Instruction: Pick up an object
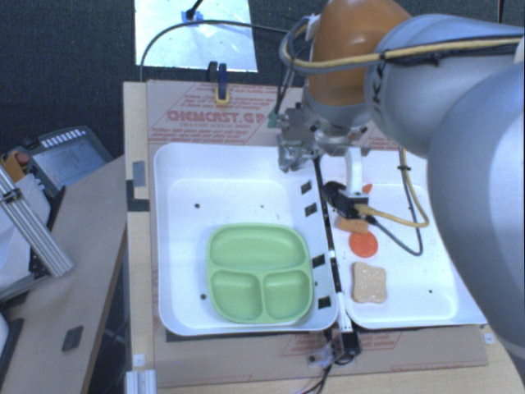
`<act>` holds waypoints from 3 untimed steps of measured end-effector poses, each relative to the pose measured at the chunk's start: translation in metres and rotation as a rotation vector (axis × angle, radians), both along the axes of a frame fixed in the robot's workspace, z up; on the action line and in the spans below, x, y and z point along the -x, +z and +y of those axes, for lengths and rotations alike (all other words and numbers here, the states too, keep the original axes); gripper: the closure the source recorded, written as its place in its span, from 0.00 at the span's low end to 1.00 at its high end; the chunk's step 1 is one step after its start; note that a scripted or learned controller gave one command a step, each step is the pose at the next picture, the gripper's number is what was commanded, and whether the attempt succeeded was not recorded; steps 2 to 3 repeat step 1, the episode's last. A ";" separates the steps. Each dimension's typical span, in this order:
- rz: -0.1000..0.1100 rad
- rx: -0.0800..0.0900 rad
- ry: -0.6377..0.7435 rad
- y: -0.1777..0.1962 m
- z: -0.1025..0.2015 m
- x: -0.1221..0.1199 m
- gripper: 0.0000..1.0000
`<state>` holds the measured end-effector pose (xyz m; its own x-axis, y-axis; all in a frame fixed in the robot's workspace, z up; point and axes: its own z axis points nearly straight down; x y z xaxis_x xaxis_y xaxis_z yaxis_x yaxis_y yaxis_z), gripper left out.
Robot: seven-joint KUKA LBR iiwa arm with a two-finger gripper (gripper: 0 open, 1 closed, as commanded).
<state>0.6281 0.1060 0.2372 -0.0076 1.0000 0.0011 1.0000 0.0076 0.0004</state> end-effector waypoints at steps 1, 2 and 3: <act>-0.001 0.000 -0.004 0.000 -0.002 0.000 0.00; -0.001 0.000 -0.004 0.000 -0.002 0.000 0.00; -0.001 0.000 -0.004 0.000 -0.002 0.000 0.00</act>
